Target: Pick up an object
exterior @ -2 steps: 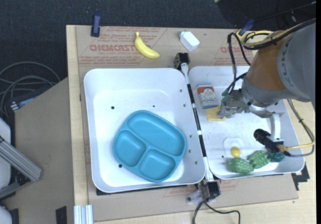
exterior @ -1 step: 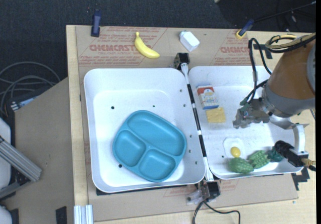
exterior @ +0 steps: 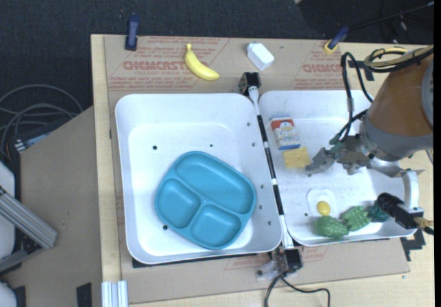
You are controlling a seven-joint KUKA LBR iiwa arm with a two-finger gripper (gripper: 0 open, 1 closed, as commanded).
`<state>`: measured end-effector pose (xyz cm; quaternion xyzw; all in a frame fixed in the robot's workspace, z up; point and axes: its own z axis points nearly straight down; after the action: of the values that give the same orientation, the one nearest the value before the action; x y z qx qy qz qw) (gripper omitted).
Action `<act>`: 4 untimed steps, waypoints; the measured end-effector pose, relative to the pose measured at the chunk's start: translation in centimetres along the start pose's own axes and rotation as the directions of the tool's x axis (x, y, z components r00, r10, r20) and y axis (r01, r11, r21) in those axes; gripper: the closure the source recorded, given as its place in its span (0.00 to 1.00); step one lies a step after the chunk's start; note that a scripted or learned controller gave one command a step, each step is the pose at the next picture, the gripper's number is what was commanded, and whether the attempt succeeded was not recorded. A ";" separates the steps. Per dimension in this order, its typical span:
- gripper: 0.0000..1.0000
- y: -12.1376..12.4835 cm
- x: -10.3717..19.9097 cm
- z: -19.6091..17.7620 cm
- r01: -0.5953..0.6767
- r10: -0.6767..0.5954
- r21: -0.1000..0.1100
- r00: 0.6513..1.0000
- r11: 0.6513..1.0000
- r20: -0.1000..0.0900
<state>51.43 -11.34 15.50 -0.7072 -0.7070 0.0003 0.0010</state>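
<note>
The arm (exterior: 406, 109) comes in from the right and is cut off by the picture's edge, so only its orange band and grey wrist show. Its bulk hides the right part of the right bin (exterior: 324, 100). The gripper (exterior: 315, 165) is a dark, blurred shape low over that bin, and I cannot tell whether it is released or clenched. Nothing can be made out in its grasp. Its tip sits just beside the yellow block (exterior: 296, 157), but whether they touch is unclear.

In the right bin a small carton (exterior: 284, 132) with a red top lies near the divider, and the yellow block lies just below it. Lower down is a white disc with a yellow centre, likely a toy egg (exterior: 321, 201). Near the bin's bottom edge lie a green toy (exterior: 333, 226) and a second, bumpier green piece (exterior: 357, 216), close together; what they are is hard to tell. A black fitting (exterior: 394, 208) overlaps the bin's lower right corner.

The left bin (exterior: 138, 120) holds a blue tray (exterior: 204, 199) with three compartments, set slantwise.

Outside the bins, on the board (exterior: 165, 65), a banana (exterior: 198, 65) and a white block (exterior: 260, 56) lie well apart near the top edge
</note>
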 end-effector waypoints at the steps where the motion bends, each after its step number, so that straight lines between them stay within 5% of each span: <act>1: 0.00 -3.5 0.1 7.1 0.000 0.000 -0.001 1.000 1.000 0.001; 2: 0.00 3.4 -1.9 5.9 0.001 -0.001 -0.004 1.000 1.000 0.002; 3: 0.00 7.2 1.1 7.0 0.002 -0.002 -0.002 1.000 1.000 0.001; 4: 0.00 -1.7 -6.2 7.1 -0.002 0.002 0.000 1.000 1.000 0.002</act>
<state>49.70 -17.56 8.43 -0.7080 -0.7063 0.0013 0.0002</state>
